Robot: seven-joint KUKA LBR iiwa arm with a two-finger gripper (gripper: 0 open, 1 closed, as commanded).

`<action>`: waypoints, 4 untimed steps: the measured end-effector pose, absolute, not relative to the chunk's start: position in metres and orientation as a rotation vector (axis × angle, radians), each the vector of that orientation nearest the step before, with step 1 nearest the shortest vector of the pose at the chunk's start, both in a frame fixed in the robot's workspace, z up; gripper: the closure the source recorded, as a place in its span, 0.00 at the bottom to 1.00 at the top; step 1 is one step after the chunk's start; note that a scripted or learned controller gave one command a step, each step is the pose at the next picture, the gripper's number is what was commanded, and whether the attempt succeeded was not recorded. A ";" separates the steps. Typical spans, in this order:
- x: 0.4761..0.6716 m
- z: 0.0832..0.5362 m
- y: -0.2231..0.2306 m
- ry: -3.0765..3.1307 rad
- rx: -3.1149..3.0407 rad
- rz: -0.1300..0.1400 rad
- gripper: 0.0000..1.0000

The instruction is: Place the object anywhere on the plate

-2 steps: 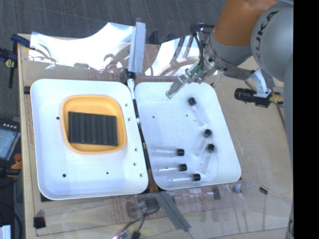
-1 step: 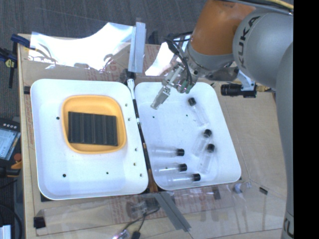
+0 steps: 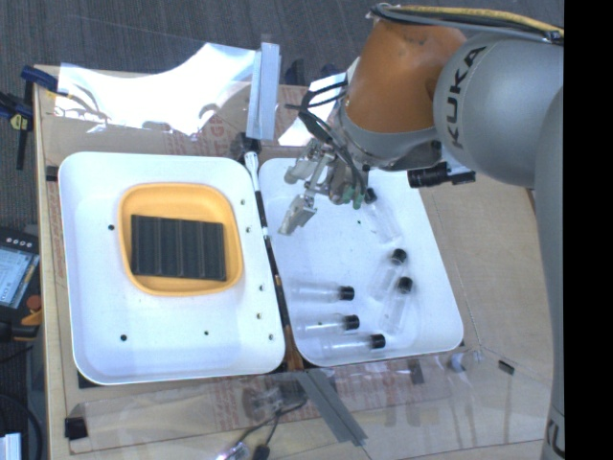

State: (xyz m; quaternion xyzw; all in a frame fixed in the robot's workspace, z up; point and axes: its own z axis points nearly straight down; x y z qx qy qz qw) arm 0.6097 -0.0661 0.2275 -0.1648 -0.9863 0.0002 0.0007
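Observation:
A yellow plate (image 3: 178,197) with a dark ridged centre (image 3: 179,247) lies in the left white bin (image 3: 86,286). Several clear tubes with black caps lie in the right white bin (image 3: 421,228), among them one (image 3: 324,293) near the bin's middle, another (image 3: 330,325) below it, and a third (image 3: 395,268) toward the right wall. My gripper (image 3: 305,204) hangs over the upper left part of the right bin, pointing down and to the left, well above the tubes and right of the plate. Nothing is visibly held in it.
The divider between the two bins (image 3: 268,257) runs just left of the gripper. A shiny sheet (image 3: 153,89) and an upright strip (image 3: 262,89) stand behind the bins. Cables and a clamp (image 3: 268,401) lie at the bench front. A device (image 3: 14,276) sits at the far left.

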 end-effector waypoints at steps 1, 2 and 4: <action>0.618 0.233 -0.071 -3.142 -0.123 0.001 0.00; 0.618 0.233 -0.071 -3.142 -0.124 0.001 0.00; 0.618 0.233 -0.071 -3.142 -0.124 0.001 0.00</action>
